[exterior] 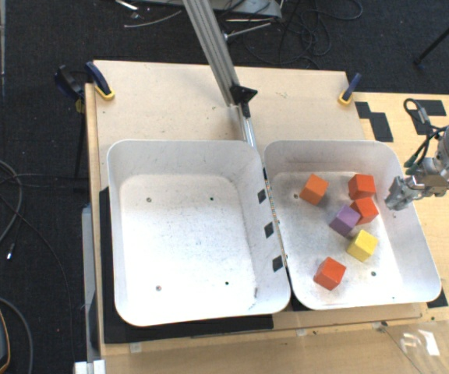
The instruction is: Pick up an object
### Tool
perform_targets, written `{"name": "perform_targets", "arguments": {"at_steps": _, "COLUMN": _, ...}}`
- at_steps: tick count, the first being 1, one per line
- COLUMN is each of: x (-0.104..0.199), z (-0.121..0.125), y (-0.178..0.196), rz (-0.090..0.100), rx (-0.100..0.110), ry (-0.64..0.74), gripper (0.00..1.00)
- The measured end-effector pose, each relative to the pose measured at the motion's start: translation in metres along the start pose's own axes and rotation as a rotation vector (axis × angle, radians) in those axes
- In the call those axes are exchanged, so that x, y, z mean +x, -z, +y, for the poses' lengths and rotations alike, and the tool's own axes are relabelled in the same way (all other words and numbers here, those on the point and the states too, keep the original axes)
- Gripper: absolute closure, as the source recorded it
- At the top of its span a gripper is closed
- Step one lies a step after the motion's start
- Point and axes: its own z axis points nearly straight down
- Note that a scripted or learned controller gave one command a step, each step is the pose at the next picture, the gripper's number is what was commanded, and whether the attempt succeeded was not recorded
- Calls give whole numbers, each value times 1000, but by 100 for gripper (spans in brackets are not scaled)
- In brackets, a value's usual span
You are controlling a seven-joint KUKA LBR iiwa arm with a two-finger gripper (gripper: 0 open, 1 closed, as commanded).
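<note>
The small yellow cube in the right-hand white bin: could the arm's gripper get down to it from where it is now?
Probably yes. The small yellow cube has open floor on its lower side, though the purple cube sits close by. The gripper hovers at the right bin's far edge.

Two bins sit side by side on the bench [170, 100]. The right bin [411, 232] holds five blocks [347, 221] clustered near its middle, and the gripper [400, 195] sits at its right wall
</note>
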Motion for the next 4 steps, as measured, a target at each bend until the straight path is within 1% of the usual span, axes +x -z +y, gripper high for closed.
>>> {"name": "perform_targets", "arguments": {"at_steps": 1, "x": 3, "z": 1, "y": 2, "rz": 2, "rx": -1, "ry": 4, "gripper": 0}}
{"name": "perform_targets", "arguments": {"at_steps": 2, "x": 35, "z": 1, "y": -122, "rz": 7, "rx": 7, "ry": 7, "gripper": 0}}
{"name": "perform_targets", "arguments": {"at_steps": 3, "x": 91, "z": 2, "y": -125, "rz": 5, "rx": -1, "ry": 11, "gripper": 0}}
{"name": "perform_targets", "arguments": {"at_steps": 4, "x": 107, "z": 72, "y": -124, "rz": 3, "rx": -6, "ry": 9, "gripper": 0}}
